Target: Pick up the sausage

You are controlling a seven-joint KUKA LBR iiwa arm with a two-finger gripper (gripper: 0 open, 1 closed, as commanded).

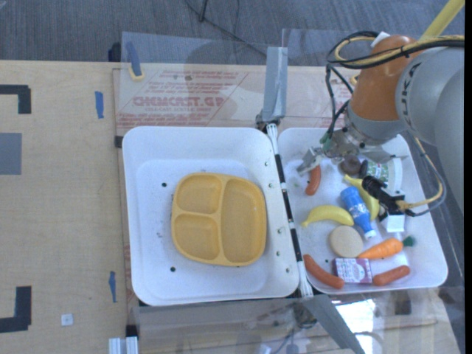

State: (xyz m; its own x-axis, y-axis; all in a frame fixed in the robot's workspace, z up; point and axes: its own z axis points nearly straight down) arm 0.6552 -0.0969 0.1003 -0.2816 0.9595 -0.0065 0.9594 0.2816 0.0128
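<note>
Two shallow white bins sat side by side on the wooden bench; the left bin (140,198) held a yellow divided plate (219,218) with three compartments, lying flat near the middle of the frame; the right bin (435,260) was crowded with toy food. A banana (329,214) lay near that bin's centre, with a blue bottle (358,211) just to its right and a round beige biscuit (345,241) below them; a carrot (382,249) rested to the right of the biscuit; a small pink carton (353,270) stood near the lower edge, between a reddish sausage-like piece (321,271) at the lower left of the bin and another orange-red piece (390,275) at its lower right.

The grey arm came in from the upper right of the frame, its orange band (380,80) above the wrist, cables looping around it; the wrist pointed down and leftward into the upper part of the right bin.

The gripper (316,158) hung at the upper left of the right bin; whether its fingers were spread or closed could not be told from this slanted view. The sausage (314,181), a short red piece lying nearly upright in the frame, sat just below the gripper's tip, close to the wall between the bins; whether the two touched could not be made out, and nothing showed it gripped.
</note>
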